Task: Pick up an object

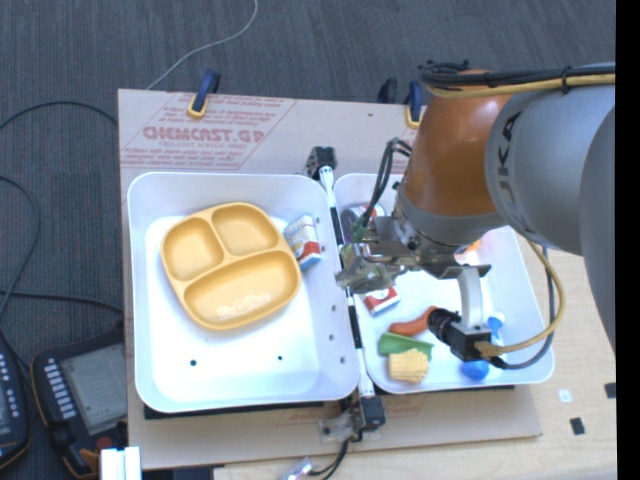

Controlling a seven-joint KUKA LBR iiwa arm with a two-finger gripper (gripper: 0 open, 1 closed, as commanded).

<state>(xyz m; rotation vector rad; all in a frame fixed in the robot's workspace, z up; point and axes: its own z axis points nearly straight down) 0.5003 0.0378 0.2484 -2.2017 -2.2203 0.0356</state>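
From above, the counter (200, 133) carries two shallow white bins side by side: the left bin (150, 368) and the right bin (525, 268). The grey arm (560, 158) with its orange band (455, 158) reaches in from the right and hangs over the right bin, its wrist covering much of that bin's upper half. The claw (362, 266) sits low at the inner edge of the right bin, just beside the divide between the two bins; its metal parts are tangled with cables and too cluttered to read, so I cannot tell how far it is open or whether it has hold of anything. Just below the claw lies a small red-and-white packet (380, 299), close to it, though contact cannot be judged. Farther down the right bin are a red pepper (413, 323), a green piece (402, 344) touching it from below, a yellow corn cob (408, 367) at the bin's lower edge, and a blue piece (475, 370) near the lower right corner, partly behind a black cable fitting (455, 336). In the left bin a yellow divided plate (230, 264) lies tilted, filling the middle, and a small can (303, 238) rests at its right rim, near the divide. A blue clamp (206, 86) grips the counter's top edge.
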